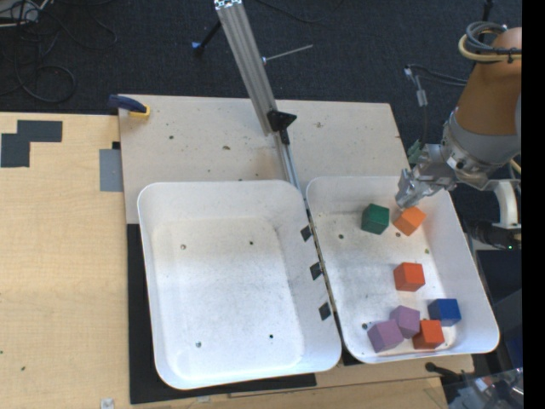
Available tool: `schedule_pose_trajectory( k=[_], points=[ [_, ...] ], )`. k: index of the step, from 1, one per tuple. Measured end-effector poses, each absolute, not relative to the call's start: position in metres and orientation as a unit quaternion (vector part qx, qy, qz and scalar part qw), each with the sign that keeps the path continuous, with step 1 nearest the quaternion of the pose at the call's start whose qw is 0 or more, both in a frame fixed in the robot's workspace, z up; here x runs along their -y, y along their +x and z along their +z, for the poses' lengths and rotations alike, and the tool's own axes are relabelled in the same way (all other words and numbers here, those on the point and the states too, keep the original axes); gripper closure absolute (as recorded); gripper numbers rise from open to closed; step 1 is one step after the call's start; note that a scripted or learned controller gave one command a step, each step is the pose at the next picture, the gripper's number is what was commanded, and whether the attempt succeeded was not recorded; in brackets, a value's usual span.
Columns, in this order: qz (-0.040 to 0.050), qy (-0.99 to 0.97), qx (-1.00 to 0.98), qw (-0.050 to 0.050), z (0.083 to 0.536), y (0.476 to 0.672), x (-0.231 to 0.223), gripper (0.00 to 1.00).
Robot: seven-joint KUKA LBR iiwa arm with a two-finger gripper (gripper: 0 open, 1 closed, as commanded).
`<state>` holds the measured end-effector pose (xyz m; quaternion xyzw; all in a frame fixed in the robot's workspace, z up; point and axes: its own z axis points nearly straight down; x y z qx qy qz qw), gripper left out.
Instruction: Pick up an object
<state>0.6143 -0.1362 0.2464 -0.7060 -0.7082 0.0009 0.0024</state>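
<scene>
The right bin (473, 262) holds several small blocks. A green cube (375, 219) and an orange block (410, 221) lie near its far side. A red-orange cube (410, 276) sits mid-bin. At the near edge cluster a blue cube (444, 310), two purple blocks (394, 328) and another orange block (429, 335). My gripper (406, 198) hangs just above the orange block beside the green cube, its tip pointing down and left at that block. The fingertips blur together against the bin floor.
The left bin (170, 220) sits beside the right one, with black clips (315, 270) along the shared rim. A slanted aluminium post (254, 66) rises behind the bins. A blue and yellow clamp (129, 105) lies at the board's far left corner.
</scene>
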Motion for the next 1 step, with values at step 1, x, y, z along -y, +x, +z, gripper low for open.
schedule_pose_trajectory(
  k=[1],
  points=[
    [0.0007,-0.706,0.708,0.003,0.2332,0.6077,0.0888,1.0]
  ],
)
